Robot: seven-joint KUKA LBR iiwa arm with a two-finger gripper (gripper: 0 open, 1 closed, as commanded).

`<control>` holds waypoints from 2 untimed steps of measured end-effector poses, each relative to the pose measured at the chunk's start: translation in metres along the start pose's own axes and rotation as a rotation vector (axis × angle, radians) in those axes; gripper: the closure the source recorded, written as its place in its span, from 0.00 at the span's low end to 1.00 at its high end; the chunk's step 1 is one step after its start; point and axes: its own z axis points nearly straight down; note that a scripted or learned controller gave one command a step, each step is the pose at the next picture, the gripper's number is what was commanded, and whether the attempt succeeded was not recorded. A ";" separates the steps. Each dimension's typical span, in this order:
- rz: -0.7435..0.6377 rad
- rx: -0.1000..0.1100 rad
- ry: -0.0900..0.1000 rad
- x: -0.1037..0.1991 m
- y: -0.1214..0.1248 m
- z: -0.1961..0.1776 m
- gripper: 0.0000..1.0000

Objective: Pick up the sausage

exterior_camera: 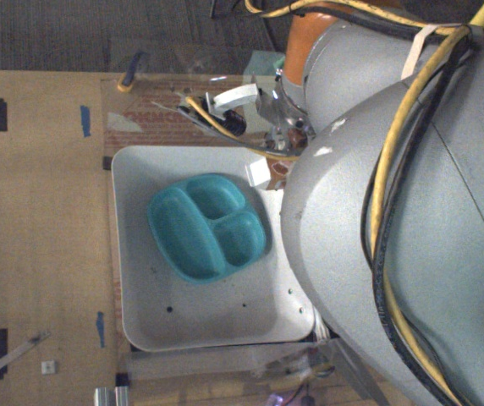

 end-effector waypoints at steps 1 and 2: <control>-0.147 0.000 -0.004 -0.019 0.007 -0.056 1.00; -0.101 0.002 -0.008 -0.033 0.065 -0.024 1.00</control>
